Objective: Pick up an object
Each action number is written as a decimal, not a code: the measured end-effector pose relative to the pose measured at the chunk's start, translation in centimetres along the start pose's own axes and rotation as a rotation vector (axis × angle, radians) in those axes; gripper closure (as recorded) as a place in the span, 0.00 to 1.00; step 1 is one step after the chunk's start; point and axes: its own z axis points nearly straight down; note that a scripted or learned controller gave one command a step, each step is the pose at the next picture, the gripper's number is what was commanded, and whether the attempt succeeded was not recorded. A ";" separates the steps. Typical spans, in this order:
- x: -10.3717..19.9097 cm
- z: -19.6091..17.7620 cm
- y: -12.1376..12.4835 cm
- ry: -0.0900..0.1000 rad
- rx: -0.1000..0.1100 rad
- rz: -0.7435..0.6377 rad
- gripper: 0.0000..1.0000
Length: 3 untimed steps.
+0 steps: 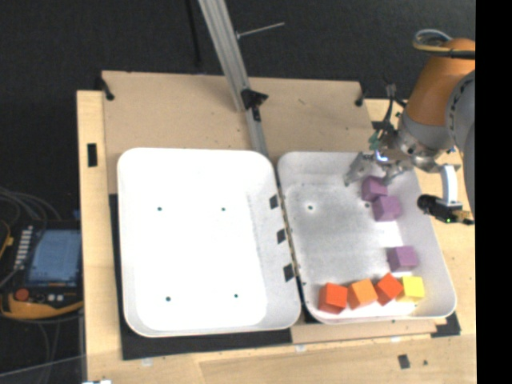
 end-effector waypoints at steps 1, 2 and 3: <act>-0.3 1.1 0.6 -0.006 -0.024 -0.001 0.00; -0.4 0.0 0.7 -0.010 -0.029 -0.003 1.00; -0.5 -6.7 0.9 -0.001 -0.012 -0.007 1.00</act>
